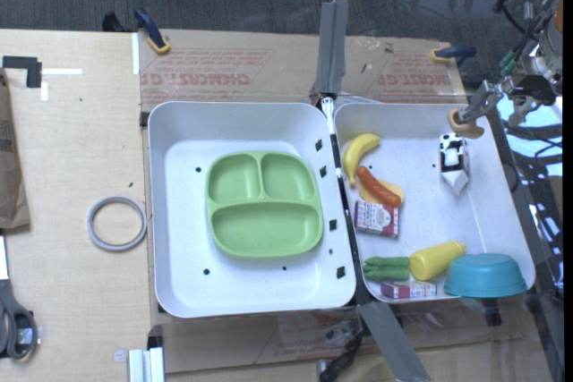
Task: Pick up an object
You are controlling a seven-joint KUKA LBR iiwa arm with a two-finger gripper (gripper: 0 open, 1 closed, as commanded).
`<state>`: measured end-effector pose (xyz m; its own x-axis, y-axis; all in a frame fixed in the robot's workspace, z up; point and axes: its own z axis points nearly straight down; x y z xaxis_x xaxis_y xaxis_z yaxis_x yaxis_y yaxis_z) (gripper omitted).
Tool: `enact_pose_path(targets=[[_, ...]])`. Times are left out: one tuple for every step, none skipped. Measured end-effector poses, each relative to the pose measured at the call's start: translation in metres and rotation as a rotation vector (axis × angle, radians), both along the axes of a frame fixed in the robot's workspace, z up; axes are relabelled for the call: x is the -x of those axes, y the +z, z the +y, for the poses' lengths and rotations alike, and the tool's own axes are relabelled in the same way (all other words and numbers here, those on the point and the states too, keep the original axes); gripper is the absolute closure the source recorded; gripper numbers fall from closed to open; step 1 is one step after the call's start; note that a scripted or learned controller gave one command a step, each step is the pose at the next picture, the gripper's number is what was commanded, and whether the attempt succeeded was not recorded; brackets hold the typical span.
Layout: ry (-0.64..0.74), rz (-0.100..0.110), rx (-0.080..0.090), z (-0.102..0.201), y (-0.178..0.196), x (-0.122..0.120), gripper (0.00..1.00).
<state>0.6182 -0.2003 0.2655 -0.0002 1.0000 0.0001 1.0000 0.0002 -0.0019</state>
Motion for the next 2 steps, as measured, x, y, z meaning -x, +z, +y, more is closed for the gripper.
enact_pose_path(targets=[[0.127,0.001,0.000,0.062,-0.124,0.048,0.00],[0.086,-0.009,0.002,0.102,-0.169,0.026,0.00]])
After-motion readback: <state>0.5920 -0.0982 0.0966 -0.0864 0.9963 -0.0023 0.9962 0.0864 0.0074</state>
